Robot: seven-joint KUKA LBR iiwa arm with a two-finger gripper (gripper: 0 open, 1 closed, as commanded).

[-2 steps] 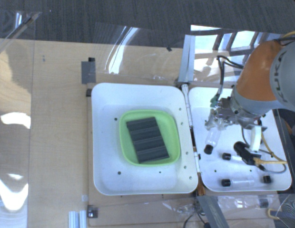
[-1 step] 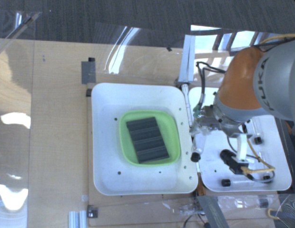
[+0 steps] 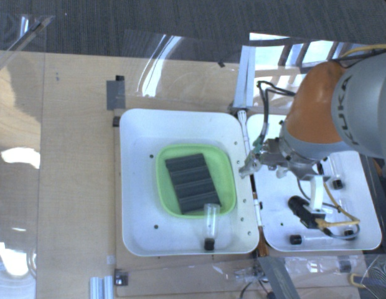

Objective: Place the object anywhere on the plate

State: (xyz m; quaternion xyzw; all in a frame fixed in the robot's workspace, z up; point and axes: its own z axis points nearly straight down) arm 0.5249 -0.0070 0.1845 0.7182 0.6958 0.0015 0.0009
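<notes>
So the green plate (image 3: 163, 192) is sitting in the left bin (image 3: 127, 185), and the dark ribbed block (image 3: 192, 183) is lying flat right on it, pretty much in the middle, turned a bit off square. There's also a clear tube (image 3: 210, 218) at the near edge of the plate. Its open end rests up on the plate's rim just by the block's corner, and its black cap (image 3: 209, 245) is down on the bin floor.

The arm (image 3: 324, 111) comes in over the right bin (image 3: 362, 185), and the gripper (image 3: 250, 164) is about over the divide between the two bins, just beside the plate's right edge but not touching plate or block. From here I honestly can't tell whether the gripper's open or closed, and I don't see anything in it. Both bins sit on a wooden surface (image 3: 68, 167).
</notes>
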